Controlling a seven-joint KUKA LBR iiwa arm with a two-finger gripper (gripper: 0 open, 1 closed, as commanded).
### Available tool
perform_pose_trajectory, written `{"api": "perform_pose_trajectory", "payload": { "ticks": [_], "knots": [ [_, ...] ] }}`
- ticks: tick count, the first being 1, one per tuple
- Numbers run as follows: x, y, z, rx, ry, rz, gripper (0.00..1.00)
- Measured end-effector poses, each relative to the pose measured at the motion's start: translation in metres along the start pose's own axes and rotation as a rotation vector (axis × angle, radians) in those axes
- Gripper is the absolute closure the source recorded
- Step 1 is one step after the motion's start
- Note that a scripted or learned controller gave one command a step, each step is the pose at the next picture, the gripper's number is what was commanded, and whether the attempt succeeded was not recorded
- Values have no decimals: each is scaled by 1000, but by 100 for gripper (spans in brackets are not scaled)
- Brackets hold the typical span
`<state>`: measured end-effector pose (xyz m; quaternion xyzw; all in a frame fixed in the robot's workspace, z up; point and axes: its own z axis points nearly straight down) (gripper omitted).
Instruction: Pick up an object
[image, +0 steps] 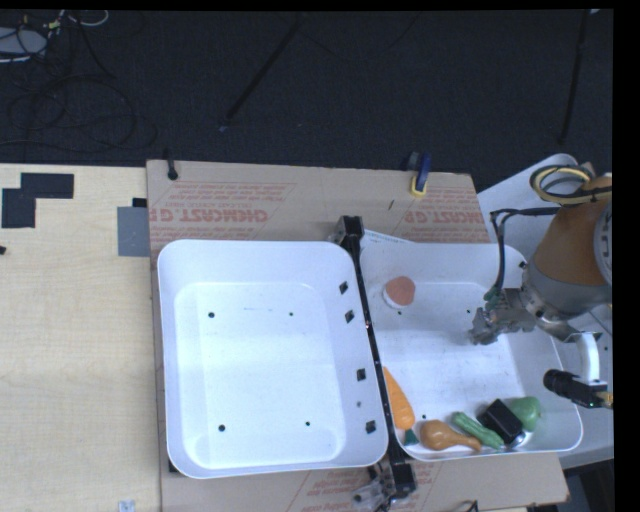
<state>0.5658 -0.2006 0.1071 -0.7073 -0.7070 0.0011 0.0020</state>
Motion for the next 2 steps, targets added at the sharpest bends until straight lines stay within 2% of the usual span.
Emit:
{"api": "perform_pose_trajectory", "payload": {
  "ticks": [1,2],
  "knots": [
    [17,-50,19,-4,0,0,100],
    [96,-80,19,-4,1,-2,100]
  ]
}}
